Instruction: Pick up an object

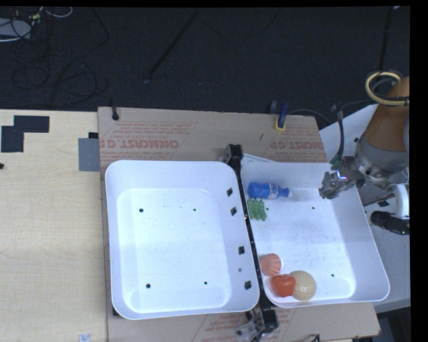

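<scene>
Your bench: pale wood top, carrying a printed cardboard sheet. On the sheet you have two shallow white bins touching side by side, left bin and right bin.

Grey arm with orange band at right, hand low, angled leftward

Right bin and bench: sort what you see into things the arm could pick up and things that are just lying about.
Could be picked up, all in the right bin:
blue bottle
green toy
pink ball
red ball
cream ball

Just lying about:
left bin
cardboard sheet under the bins
blue-and-yellow clamp
black cables behind the bench
</scene>
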Robot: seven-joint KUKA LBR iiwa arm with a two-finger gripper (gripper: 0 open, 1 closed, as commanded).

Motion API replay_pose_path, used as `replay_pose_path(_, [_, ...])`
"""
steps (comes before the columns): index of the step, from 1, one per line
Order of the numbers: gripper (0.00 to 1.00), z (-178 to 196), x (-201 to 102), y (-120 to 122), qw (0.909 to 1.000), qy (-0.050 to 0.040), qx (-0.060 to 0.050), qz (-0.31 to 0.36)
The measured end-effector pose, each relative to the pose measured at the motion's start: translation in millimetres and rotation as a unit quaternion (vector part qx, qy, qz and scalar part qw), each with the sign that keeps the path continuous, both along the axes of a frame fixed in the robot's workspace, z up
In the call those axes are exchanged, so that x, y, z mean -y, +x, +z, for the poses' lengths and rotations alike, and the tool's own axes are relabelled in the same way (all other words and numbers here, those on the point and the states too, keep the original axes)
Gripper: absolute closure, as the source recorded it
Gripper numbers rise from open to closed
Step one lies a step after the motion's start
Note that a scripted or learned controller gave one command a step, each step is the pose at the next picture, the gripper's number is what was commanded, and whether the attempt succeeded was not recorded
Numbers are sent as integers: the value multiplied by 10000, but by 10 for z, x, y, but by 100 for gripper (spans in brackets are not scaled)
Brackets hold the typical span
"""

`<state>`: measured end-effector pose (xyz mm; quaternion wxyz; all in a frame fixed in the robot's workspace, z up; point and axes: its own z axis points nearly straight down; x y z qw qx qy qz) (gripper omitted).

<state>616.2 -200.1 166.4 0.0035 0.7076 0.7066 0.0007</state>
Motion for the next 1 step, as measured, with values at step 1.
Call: replay_pose_path(1, [100, 332, -108, -202, 10000, 22, -28, -6])
